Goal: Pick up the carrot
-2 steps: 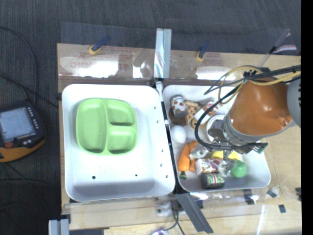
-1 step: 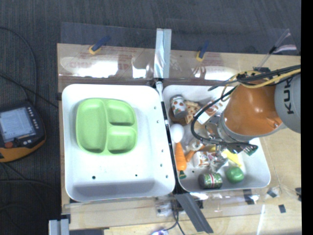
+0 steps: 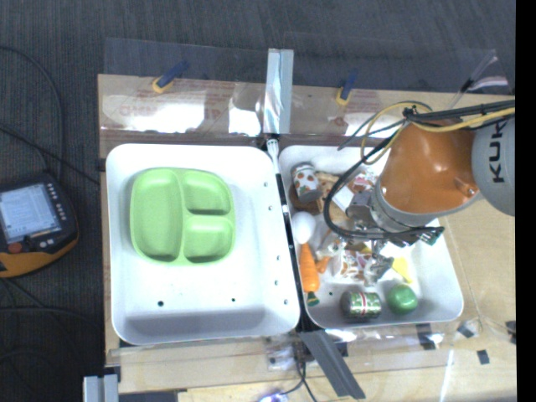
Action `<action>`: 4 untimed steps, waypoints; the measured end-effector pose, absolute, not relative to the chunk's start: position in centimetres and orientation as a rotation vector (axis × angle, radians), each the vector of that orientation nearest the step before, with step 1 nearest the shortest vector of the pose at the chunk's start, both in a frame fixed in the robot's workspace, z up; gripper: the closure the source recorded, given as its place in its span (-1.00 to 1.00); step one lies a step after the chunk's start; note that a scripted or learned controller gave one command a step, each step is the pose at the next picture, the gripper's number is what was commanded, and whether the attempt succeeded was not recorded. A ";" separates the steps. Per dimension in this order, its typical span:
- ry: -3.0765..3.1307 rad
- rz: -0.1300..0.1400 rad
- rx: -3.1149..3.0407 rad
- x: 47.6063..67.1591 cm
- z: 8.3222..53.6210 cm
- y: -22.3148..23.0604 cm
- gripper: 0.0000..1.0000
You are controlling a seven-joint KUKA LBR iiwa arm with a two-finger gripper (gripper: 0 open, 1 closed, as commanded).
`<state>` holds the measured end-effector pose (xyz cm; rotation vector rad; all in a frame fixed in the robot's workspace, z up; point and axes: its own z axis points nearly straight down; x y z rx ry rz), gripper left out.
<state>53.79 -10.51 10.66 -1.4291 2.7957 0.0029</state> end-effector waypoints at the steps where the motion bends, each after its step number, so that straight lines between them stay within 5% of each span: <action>1: 2.834 -0.017 -1.308 49.1 9.2 -11.2 -1.00; 2: 3.112 -0.003 -0.342 55.4 9.0 -11.2 -1.00; 3: 3.125 -0.004 -0.155 58.2 9.1 -9.4 -1.00; 4: 3.121 -0.002 -0.059 57.1 9.1 -9.3 -1.00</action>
